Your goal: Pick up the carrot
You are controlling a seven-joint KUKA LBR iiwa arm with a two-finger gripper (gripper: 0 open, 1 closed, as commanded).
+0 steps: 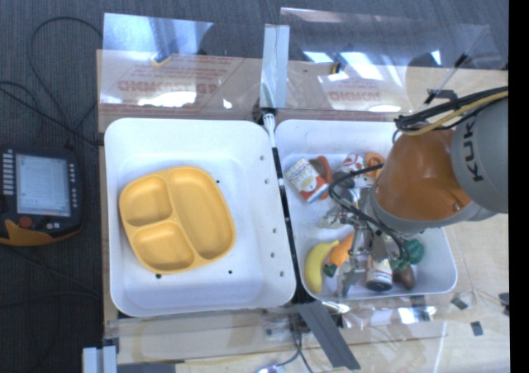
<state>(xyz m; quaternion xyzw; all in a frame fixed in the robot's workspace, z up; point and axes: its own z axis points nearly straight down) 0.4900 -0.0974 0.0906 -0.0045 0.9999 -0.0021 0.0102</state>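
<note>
The end effector (354,268) hangs low in the right bin (446,276), its metal fingers pointing down toward the bin's front edge. A small orange carrot (338,254) sits right beside the fingers, against their left side, but whether it is between them, and whether they are spread or closed, cannot be told from this slanted view. Touching the carrot on its left lies a yellow banana (316,263), curved along the bin's front left corner. Just right of the end effector stands a small can (379,274), with a dark green item (412,252) beyond it. Farther back in the same bin lie a white and orange packet (302,179) and a reddish-orange item (321,168) next to it. The arm's orange band (416,179) looms over the bin's middle. The left bin (248,140) holds a yellow three-compartment plate (175,218). Off the surface (479,82), on the grey carpet at far left, rests a control pendant (38,193) with its cable.
</note>
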